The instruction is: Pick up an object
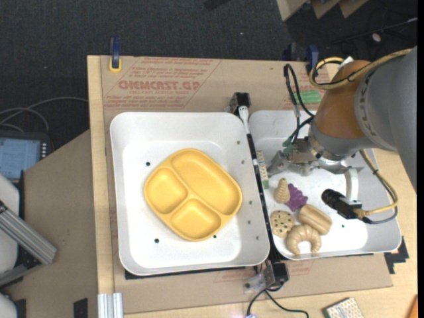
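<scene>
The grey arm (391,98) with its orange band (338,108) reached in from the right over the right bin (381,240). Its gripper (281,166) sat low in that bin's upper left part, close to the wall shared with the left bin (126,177). Whether the gripper was spread or closed could not be told from this slant, since the wrist hid much of it. The objects to pick lay clustered in the lower left of the right bin. A pale ridged cone (283,192) stood just below the gripper, apart from it. Beside the cone lay a small purple piece (297,198), possibly toy grapes. Below these sat a chocolate-chip cookie (281,222) against the bin's left wall. A tan bread roll (314,217) lay to the cookie's right, and a croissant (304,238) lay nearest the front edge, touching the roll. The left bin held a yellow three-compartment plate (192,193) near its middle. Both bins rested on a brown board (159,81) printed with red lettering.
</scene>
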